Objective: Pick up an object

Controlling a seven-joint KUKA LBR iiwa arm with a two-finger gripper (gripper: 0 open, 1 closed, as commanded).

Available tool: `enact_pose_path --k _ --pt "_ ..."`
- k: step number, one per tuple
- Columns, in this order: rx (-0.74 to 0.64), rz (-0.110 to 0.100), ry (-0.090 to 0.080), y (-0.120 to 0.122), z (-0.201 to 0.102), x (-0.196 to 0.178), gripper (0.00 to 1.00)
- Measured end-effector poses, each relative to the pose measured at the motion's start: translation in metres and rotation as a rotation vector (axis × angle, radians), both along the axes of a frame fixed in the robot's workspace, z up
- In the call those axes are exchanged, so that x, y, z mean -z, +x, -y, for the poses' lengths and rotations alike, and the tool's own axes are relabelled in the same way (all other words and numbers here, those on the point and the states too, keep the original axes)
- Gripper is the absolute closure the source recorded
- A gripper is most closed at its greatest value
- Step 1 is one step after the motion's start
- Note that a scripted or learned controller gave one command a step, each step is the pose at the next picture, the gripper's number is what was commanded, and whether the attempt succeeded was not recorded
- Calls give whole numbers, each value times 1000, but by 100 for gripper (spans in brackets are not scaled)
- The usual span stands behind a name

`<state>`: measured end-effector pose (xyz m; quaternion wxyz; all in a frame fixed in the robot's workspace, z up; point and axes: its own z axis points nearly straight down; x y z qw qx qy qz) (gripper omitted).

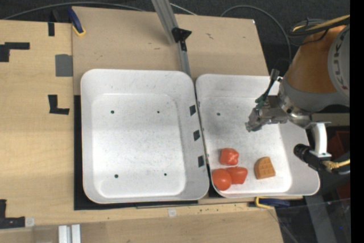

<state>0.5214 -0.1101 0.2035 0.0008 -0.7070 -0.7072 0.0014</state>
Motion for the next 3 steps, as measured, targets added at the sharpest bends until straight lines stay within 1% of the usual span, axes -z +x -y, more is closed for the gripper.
enact_pose_path --k 1,2,3 --pt "-6 3 3 14 -54 -13 100" --pt "-8 1 3 21 -113 -10 100" --pt "-8 3 3 34 -173 -19 100"
